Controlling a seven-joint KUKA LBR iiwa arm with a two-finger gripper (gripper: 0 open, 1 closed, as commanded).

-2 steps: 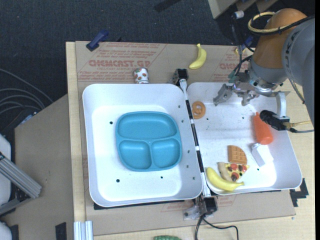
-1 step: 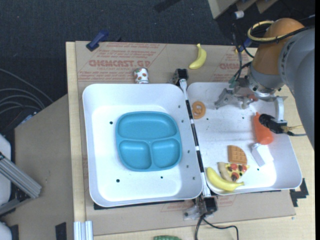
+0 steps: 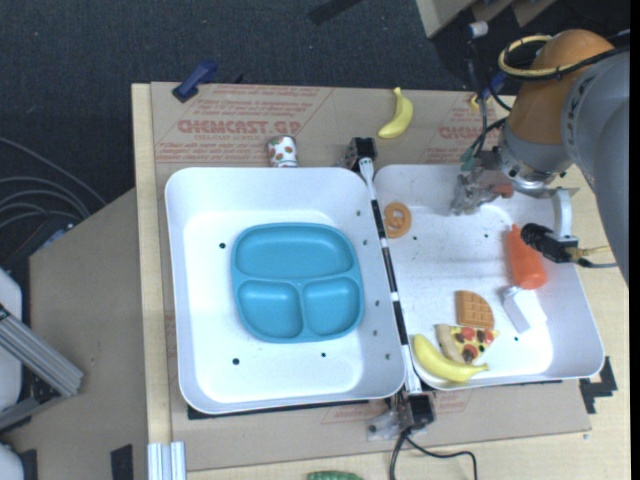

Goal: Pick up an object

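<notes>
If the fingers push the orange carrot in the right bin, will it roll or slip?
The carrot looks rounded and tapered, so it would probably roll in a curve. Its smooth, glossy skin suggests plastic: likely light, stiff and somewhat slippery on the bin floor.

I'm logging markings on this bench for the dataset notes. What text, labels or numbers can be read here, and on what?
"CHEMCAST GP": red print on the board behind the left bin.
Smaller red print above and below it: too blurred to read.
Red print on the board right of the banana: unreadable, partly hidden by the arm.

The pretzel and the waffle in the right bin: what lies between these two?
In the camera view, nothing lies between the pretzel and the waffle; that stretch is bare white floor of the right bin.
</notes>
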